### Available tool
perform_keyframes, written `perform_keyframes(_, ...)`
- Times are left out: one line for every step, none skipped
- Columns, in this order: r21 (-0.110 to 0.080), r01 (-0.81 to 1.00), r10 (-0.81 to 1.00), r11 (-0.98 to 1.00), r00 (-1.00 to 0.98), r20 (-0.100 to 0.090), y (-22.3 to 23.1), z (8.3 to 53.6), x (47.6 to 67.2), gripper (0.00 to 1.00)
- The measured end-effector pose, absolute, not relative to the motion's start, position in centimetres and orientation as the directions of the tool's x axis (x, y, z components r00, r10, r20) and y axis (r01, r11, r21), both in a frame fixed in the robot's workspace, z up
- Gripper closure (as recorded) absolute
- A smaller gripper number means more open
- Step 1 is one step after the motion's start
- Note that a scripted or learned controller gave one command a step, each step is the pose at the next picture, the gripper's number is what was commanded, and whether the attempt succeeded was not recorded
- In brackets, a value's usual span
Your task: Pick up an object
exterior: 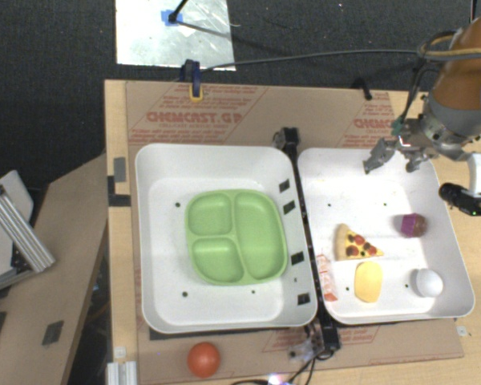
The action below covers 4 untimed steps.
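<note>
Camera view: gripper [396,156] open over the right bin [337,175]; purple ball [412,224] and pizza slice [357,244] lie nearer the camera.

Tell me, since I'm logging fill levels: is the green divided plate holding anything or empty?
Empty. The green divided plate lies flat in the left bin, and all three compartments show bare green.

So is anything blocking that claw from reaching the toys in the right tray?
Nothing visible. The end effector hangs over bare floor at the right bin's far end; the purple piece, pizza slice, yellow piece and white ball lie uncovered.
</note>
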<state>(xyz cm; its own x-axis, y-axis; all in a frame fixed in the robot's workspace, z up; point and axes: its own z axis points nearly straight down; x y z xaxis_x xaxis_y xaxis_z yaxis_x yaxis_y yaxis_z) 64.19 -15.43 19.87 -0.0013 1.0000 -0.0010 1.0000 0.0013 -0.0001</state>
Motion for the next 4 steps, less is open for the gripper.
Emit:
perform_keyframes(-0.002, 1.000, 1.000, 0.001, -0.001, 0.000, -15.1, 14.5, 63.2, 0.00)
perform_keyframes(-0.002, 1.000, 1.000, 0.001, -0.001, 0.000, -16.0, 9.0, 63.3, 0.00)
perform_keyframes(0.004, 1.000, 1.000, 0.001, -0.001, -0.001, -16.0, 10.4, 63.4, 1.00)
perform_keyframes(0.007, 1.000, 1.000, 0.000, 0.000, -0.002, -16.5, 14.9, 63.6, 1.00)
